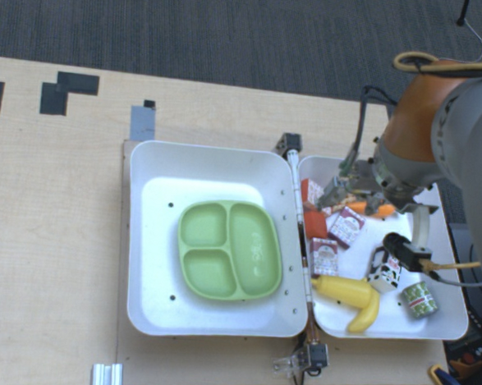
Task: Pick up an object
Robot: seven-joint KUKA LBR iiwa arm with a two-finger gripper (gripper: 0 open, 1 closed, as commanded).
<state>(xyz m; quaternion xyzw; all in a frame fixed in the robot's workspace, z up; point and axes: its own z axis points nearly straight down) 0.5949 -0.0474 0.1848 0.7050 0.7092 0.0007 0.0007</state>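
Nearest, along the front of the right bin (398, 324), a yellow banana (348, 291) lies with its curved end turned toward the front wall. Just right of it a small green-and-white can (419, 300) lies on its side, and just behind the banana's tip stands a small black-and-white cow-patterned thing (385, 274). The left bin (134, 221) sits beside it, the two rims touching along the middle, and holds a pale green divided plate (229, 249) with three compartments, lying flat near its centre.

Farther back in the right bin, a red-and-white packet (325, 255) lies just behind the banana's near end, close to the dividing rim. A second packet of the same kind (347, 228) lies behind it, tilted. A red-orange piece (313, 222) lies against the dividing rim beside these packets, and an orange bit (381, 210) shows farther right.

Over the far part of the right bin the arm (468, 121), grey with its orange band (415, 117), comes in from the right, and the jaws hang low just behind the second packet. They are too dark and crowded to read: whether they are spread, pressed together or pinching anything cannot be told.

Both bins rest on the pale wooden worktop (50, 215), which has black tape patches (68, 93) at its far left
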